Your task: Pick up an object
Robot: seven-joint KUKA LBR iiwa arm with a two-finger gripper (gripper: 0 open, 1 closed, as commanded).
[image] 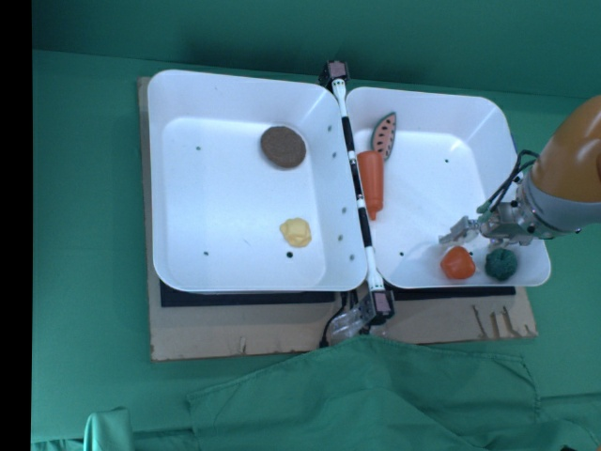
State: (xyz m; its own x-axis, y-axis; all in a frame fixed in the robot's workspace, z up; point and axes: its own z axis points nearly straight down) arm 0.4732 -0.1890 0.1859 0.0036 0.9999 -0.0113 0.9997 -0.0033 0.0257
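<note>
Green cloth surrounds the bins; the gripper (458, 233) hangs apparently spread and empty, poised just above the orange toy (457, 263) for grasping.

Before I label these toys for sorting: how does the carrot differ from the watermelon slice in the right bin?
The carrot is plain orange and long, tapering downward in the view; the watermelon slice is a shorter curved wedge, red with dark seeds and a green rind. The carrot lies below the slice, along the divider side. Both lie flat at the left edge of the right bin, far from the claw.

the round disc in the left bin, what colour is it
Brown, in the camera view: the disc.
</note>
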